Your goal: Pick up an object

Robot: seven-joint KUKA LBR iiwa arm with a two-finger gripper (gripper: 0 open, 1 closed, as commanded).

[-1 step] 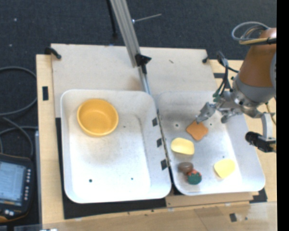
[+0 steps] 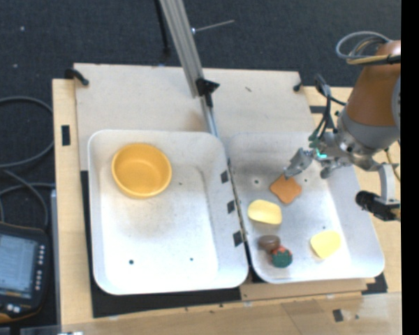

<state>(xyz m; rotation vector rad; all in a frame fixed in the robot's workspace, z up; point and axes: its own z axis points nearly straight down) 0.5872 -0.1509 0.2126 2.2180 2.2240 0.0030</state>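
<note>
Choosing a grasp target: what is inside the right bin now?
The right bin holds an orange-brown piece, two pale yellow pieces, and a brown lump touching a green-and-red item. The gripper covers some floor near the back.

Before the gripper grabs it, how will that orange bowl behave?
The bowl looks like thin plastic, so probably light and rigid. It sits upright on a broad base in the left bin, so a push would likely slide it, not tip it. Its smooth, round wall might slip from the fingers.

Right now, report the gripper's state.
Gripper: above the right bin, just up-right of the orange piece; holding nothing visible; open or shut cannot be told.
</note>
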